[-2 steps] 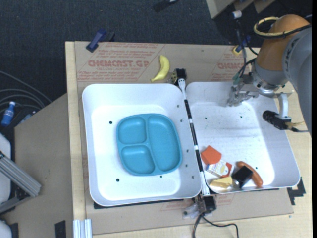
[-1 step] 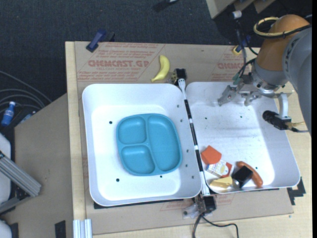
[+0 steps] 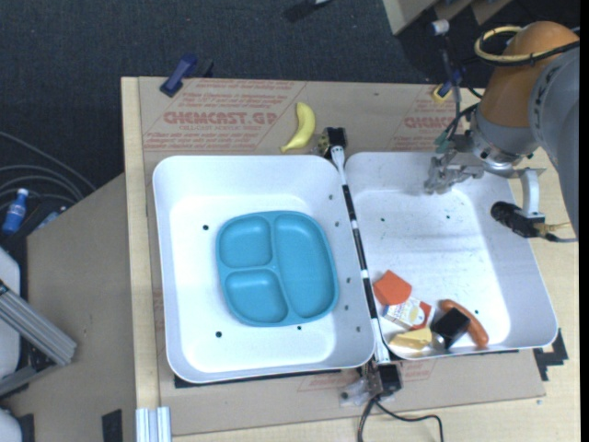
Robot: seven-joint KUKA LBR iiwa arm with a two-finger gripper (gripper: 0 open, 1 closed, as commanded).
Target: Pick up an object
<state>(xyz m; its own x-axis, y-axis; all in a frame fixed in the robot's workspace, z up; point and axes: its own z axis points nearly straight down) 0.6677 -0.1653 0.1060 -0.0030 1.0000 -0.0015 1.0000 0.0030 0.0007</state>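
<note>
My arm point(image 3: 538, 81) hangs over the far corner of the right bin point(image 3: 515, 247), so I judge I am at the approach step with nothing picked yet. My gripper point(image 3: 448, 175) sits low near the bin's back wall, and from this angle I cannot tell its state. The left bin point(image 3: 184, 201) holds a blue divided plate point(image 3: 276, 267). The pickable things lie well apart from my gripper, heaped in the right bin's near corner: an orange-red sausage shape point(image 3: 467, 322), an orange wedge point(image 3: 393, 288), a black block point(image 3: 450, 327), and pale pieces point(image 3: 411, 340) touching them. My next move calls for travelling to that heap and descending on one piece.
</note>
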